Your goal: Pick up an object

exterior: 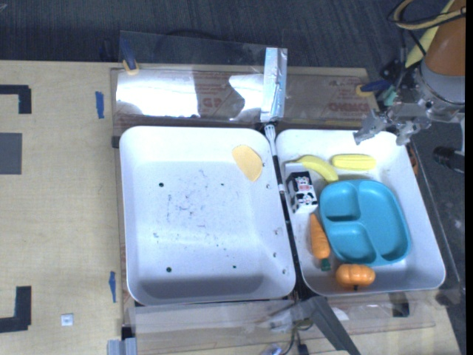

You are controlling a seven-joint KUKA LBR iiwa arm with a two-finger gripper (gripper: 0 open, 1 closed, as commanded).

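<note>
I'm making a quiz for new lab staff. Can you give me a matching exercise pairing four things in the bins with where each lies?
Things:
1. yellow chip
2. blue tray
3. banana
4. carrot

Places:
A. right bin, middle, taking up most of the floor
B. left bin, far right corner
C. right bin, along the blue tray's left side
D. right bin, far side, above the blue tray

Pairs: 1-B, 2-A, 3-D, 4-C

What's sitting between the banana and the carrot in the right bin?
In the camera view, a small black-and-white box lies between the banana and the carrot, beside the blue tray.
</note>
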